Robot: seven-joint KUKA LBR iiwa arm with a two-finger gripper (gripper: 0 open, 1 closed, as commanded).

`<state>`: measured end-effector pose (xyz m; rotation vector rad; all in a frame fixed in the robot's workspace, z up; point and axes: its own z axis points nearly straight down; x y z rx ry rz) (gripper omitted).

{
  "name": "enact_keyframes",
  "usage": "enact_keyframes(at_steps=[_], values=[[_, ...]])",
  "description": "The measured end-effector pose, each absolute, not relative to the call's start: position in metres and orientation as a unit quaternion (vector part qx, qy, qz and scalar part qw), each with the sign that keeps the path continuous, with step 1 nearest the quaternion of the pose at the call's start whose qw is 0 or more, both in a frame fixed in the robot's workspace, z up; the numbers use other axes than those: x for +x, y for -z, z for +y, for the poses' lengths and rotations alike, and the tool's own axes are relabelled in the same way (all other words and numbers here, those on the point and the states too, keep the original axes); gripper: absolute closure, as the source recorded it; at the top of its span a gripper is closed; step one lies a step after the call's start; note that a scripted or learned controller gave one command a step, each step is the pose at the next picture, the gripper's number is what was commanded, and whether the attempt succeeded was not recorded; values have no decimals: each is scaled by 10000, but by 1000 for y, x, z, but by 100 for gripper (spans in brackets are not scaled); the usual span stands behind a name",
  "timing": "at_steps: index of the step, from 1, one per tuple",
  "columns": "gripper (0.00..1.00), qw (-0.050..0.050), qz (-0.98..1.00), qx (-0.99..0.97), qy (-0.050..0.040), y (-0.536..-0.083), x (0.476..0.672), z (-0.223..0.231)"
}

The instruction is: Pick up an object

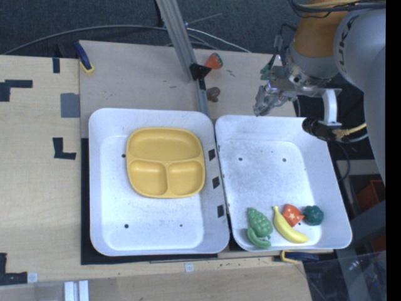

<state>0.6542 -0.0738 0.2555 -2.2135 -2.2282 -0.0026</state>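
Gripper point(266, 102) hangs over right bin's point(326, 162) far rim.
I can't tell its finger state; banana point(288, 227) lies near the front, its long axis diagonal.

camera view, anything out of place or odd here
Two small items sit on the bench outside the bins: an orange-red piece and a brown one beside the metal post. The toy food is crowded into the right bin's near corner.
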Motion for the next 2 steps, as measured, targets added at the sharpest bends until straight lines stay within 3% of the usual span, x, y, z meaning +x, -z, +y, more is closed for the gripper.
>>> enact_keyframes(at_steps=[2], values=[[100,18,-7095,-7047,-9,-235,646,36]])
